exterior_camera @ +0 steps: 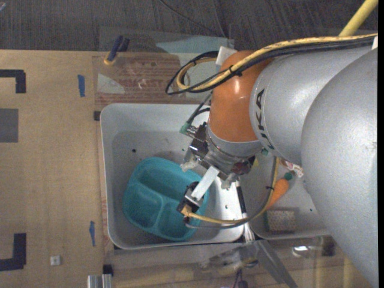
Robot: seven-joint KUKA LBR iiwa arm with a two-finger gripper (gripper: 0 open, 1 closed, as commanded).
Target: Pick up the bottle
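The grey KUKA arm bends low over the left bin, its gripper above the right edge of a teal divided tray. Whether the gripper is open or grasping anything cannot be told. A toy carrot and a tan sponge lie in the right bin. The bottle's place and heading cannot be told.

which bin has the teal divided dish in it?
The bin on the view's left: the teal dish lies in it. The right bin holds an orange piece and a tan block.
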